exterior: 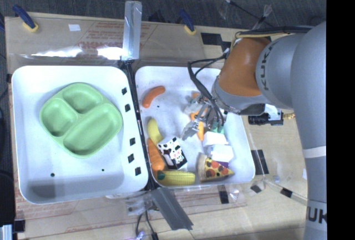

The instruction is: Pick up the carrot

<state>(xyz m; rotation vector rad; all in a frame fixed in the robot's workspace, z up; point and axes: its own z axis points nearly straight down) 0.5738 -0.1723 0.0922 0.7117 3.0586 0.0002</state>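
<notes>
The carrot (pixel 156 157) is an orange tapered piece lying along the left wall of the right bin (pixel 166 75), between a yellow banana-like piece (pixel 153 129) and a yellow corn cob (pixel 177 178). A black-and-white cow-patterned toy (pixel 173 154) rests against its right side. My gripper (pixel 197 121) hangs low over the middle of the right bin, to the right of the carrot and a little farther back, apart from it. Cables and small bright parts crowd its tip.
An orange sausage (pixel 153 96) lies at the back left of the right bin. A white block (pixel 219 151) and a pizza slice (pixel 213 168) sit at the front right. The left bin (pixel 22 122) holds a green divided plate (pixel 81 118).
</notes>
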